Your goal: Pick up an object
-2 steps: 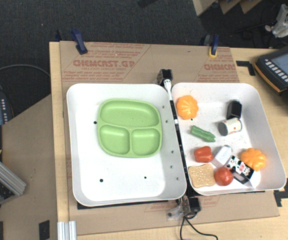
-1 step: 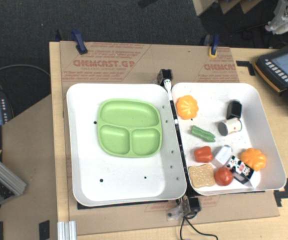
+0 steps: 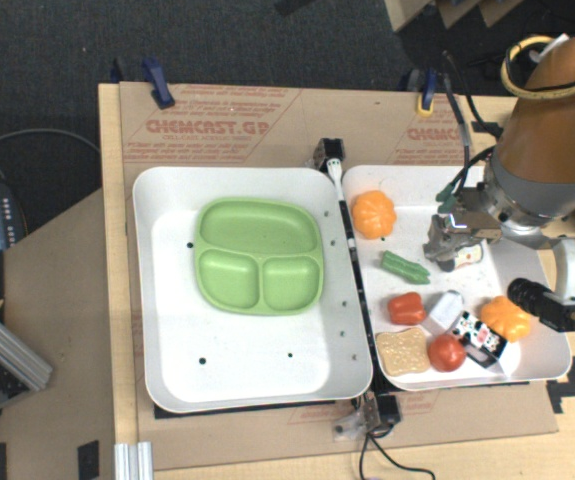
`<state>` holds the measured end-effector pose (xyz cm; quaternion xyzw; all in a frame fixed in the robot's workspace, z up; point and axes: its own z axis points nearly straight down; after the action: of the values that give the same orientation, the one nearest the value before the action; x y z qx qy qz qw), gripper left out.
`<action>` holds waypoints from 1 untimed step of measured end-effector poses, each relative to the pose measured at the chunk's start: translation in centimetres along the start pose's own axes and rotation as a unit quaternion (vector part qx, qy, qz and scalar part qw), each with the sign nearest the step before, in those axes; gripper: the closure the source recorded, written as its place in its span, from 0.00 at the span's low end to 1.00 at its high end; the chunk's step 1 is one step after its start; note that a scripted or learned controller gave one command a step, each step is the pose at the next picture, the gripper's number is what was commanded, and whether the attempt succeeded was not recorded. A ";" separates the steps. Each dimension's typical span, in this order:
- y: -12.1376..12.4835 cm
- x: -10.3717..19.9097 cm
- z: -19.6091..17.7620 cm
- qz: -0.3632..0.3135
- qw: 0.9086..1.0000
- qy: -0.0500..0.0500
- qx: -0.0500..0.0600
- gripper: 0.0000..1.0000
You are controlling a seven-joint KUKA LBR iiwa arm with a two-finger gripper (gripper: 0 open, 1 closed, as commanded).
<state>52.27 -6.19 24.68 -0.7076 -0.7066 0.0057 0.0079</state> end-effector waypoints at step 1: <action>1.4 -3.4 11.6 0.001 1.000 -0.001 -0.003 1.00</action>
<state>53.45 -9.58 13.09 -0.7086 -0.7056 0.0044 0.0049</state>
